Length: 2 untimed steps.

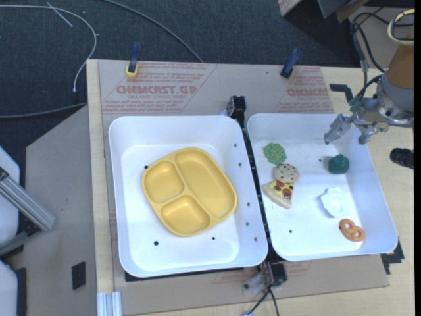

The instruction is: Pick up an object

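The right bin (pixel 302 242) holds several small items: a light green leafy piece (pixel 275 153), a round speckled cookie (pixel 286 173), a pizza slice (pixel 279 193), a dark green lump (pixel 339 164), a white piece (pixel 333 202) and an orange pretzel (pixel 352 230). My gripper (pixel 348 133) hangs over the far right part of this bin, just above and beyond the dark green lump. Its fingers are spread open with nothing between them.
The left bin (pixel 131 242) holds a yellow divided plate (pixel 189 190). Black clamps (pixel 235 105) sit where the two bins meet. Blue clips (pixel 289 63) pin the cardboard at the back. Cables trail across the dark floor at the far left.
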Motion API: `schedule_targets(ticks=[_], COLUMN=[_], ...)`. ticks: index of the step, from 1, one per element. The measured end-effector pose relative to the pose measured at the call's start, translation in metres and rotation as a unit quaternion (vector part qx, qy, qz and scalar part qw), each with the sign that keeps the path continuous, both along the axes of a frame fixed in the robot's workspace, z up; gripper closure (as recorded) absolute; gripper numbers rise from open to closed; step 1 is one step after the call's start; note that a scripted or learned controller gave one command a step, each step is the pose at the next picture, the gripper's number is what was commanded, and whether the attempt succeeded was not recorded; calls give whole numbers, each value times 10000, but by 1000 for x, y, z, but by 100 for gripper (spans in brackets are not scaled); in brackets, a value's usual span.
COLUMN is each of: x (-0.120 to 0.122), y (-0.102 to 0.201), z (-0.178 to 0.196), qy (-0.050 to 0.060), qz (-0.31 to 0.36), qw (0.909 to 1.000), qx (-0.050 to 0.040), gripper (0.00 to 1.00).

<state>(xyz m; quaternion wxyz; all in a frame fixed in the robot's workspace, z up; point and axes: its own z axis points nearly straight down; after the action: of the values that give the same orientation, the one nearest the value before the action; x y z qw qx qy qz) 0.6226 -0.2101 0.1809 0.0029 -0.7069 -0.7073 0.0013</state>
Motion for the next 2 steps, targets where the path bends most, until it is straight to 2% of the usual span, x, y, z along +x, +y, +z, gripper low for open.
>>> schedule_targets(ticks=[1,2], x=[-9,-6], y=[2,2], z=[-60,-43], qy=[7,-48], qz=[-1,2], qw=[10000,10000], qx=[2,-12], gripper=[0,100])
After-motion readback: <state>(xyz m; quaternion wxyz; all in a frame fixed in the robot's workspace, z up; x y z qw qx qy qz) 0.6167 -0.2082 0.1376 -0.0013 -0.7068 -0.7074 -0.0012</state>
